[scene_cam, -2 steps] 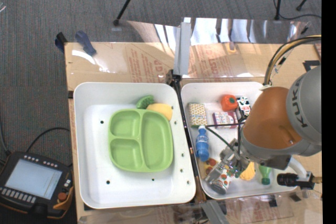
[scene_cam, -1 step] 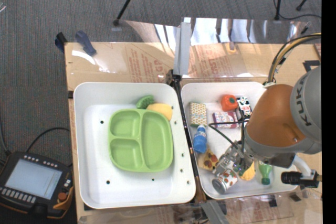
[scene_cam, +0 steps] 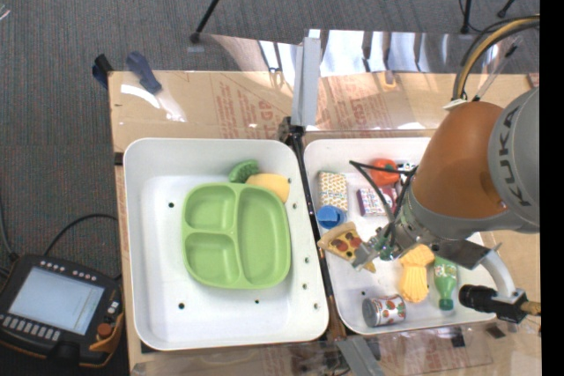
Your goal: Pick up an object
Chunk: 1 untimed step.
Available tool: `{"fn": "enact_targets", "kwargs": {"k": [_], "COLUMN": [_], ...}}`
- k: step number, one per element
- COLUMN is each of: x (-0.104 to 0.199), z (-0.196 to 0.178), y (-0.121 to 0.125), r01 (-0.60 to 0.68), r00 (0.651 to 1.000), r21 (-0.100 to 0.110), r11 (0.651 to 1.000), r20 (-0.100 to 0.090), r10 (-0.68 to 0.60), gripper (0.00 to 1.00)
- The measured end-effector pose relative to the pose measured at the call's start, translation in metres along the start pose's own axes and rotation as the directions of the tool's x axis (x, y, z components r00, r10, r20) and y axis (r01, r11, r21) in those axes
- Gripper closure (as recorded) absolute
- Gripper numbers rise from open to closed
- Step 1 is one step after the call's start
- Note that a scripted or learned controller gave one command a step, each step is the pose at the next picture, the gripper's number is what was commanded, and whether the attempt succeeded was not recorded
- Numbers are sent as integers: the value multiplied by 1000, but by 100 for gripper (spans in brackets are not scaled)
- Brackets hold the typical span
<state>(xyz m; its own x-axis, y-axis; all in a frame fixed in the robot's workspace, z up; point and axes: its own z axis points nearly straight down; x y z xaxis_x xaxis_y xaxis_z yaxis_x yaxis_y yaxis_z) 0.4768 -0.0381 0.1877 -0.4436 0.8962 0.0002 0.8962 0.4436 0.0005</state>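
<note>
My gripper [scene_cam: 368, 254] hangs low in the right bin [scene_cam: 348, 326], under the orange wrist band. Its tip sits right at the edge of a toy pizza slice [scene_cam: 340, 240], and whether it touches the slice is unclear. A yellow corn cob [scene_cam: 414, 274] lies just right of the gripper. Beside the corn are a green bottle [scene_cam: 445, 282] and a small can [scene_cam: 384, 310]. A blue cap [scene_cam: 330, 217], a patterned cracker [scene_cam: 332, 185], a purple packet [scene_cam: 371, 202] and a red-orange toy [scene_cam: 384, 170] lie further back, partly hidden by the arm.
The left bin [scene_cam: 145, 189] holds a green divided plate [scene_cam: 236, 235], with a yellow lemon [scene_cam: 270, 186] and a green toy [scene_cam: 244, 171] at its far edge. A ridge between the bins [scene_cam: 304, 216] runs left of the pizza slice. A teach pendant [scene_cam: 57, 304] lies at the lower left.
</note>
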Motion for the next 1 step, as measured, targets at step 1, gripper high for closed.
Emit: {"fn": "enact_targets", "kwargs": {"k": [1], "x": [65], "z": [2], "y": [62], "r01": [-134], "r00": [991], "r21": [6], "r11": [991], "r20": [-2], "r10": [134], "gripper": [100]}}
